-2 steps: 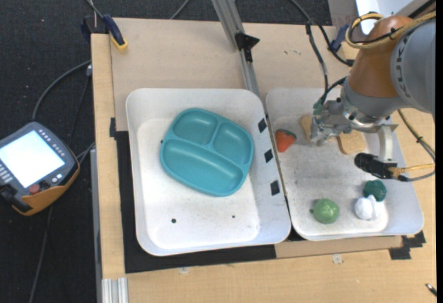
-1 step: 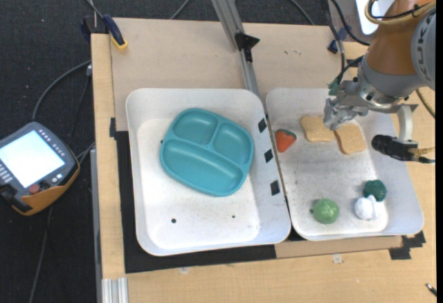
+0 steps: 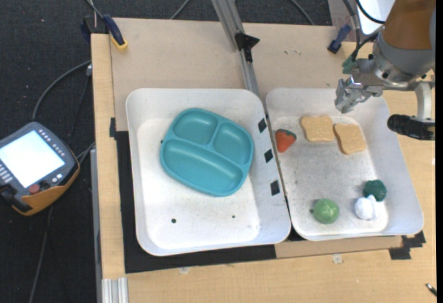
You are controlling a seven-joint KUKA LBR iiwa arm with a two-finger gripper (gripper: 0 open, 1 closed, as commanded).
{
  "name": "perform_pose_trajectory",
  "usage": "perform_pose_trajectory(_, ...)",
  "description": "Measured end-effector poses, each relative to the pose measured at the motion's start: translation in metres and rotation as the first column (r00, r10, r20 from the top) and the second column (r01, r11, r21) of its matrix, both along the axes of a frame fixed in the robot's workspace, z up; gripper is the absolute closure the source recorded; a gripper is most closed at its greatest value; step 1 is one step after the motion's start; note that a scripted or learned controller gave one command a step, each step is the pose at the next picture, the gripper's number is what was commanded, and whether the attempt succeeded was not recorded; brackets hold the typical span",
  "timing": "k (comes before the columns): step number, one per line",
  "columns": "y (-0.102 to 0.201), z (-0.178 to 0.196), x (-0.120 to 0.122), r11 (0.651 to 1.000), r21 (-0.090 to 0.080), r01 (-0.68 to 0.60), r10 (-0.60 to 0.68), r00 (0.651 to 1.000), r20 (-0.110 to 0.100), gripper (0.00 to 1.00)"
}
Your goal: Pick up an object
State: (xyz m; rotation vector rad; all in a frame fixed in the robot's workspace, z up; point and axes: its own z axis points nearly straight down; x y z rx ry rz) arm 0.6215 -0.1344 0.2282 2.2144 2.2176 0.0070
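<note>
A teal divided plate [image 3: 207, 151] is lying in the left bin [image 3: 149, 225]; a red strawberry [image 3: 284, 139] is sitting at the right bin's [image 3: 408, 215] left wall, two toast slices [image 3: 317, 128] beside it; a green ball [image 3: 324, 209] is resting near the front; the gripper [image 3: 346, 99] is hovering above the toast, holding nothing.

I can't make out the gripper [image 3: 346, 97] fingertips (too small, blurred), and the frame's right edge crops the arm [image 3: 410, 25].
</note>
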Motion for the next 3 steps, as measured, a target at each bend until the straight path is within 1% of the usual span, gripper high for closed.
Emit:
perform_pose_trajectory(1, 0.000, 0.055, 0.002, 1.000, 0.000, 0.000, 0.000, 1.000, 0.000, 1.00)
perform_pose_trajectory(2, 0.058, 0.051, -0.022, 1.000, 0.005, -0.005, 0.005, 1.000, -0.010, 1.00)
perform_pose_trajectory(3, 0.108, 0.049, -0.035, 1.000, 0.005, -0.005, 0.005, 1.000, -0.011, 1.00)
